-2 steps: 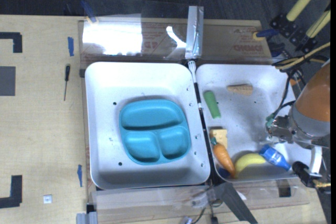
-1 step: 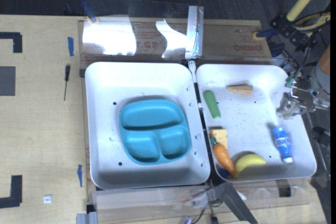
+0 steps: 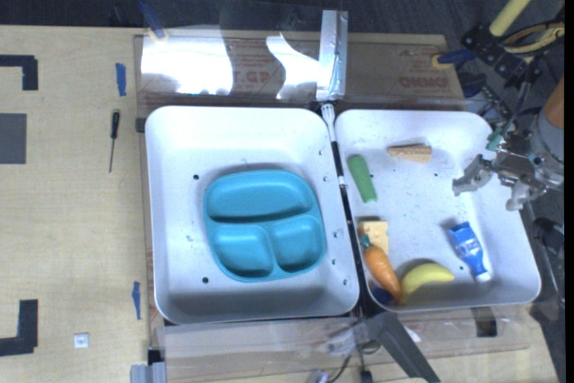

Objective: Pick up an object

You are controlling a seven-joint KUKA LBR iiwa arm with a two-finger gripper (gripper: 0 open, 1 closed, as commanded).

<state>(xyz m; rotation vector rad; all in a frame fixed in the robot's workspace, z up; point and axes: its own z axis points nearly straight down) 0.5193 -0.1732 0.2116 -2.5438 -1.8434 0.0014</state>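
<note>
Currently: banana (image 3: 427, 277) and carrot (image 3: 382, 272) at right bin (image 3: 511, 282) front wall | blue tube (image 3: 469, 250) just right of them | cheese wedge (image 3: 375, 235), green cylinder (image 3: 362, 178), tan roll (image 3: 409, 153) farther back | gripper (image 3: 491, 186) over right edge, fingers spread, holding nothing (nearest the tube) | left bin (image 3: 170, 193): blue divided tray (image 3: 265, 223)

The two shallow white bins (image 3: 170, 193) look like smooth, slightly glossy plastic; the right one's floor is speckled. In the left bin, a blue divided tray (image 3: 265, 224) has a matt plastic sheen. Behind the bins, a clear plastic sheet (image 3: 224, 58) glares over brown cardboard (image 3: 395, 63). The pale bench top (image 3: 63, 220) looks like matt wood.
</note>
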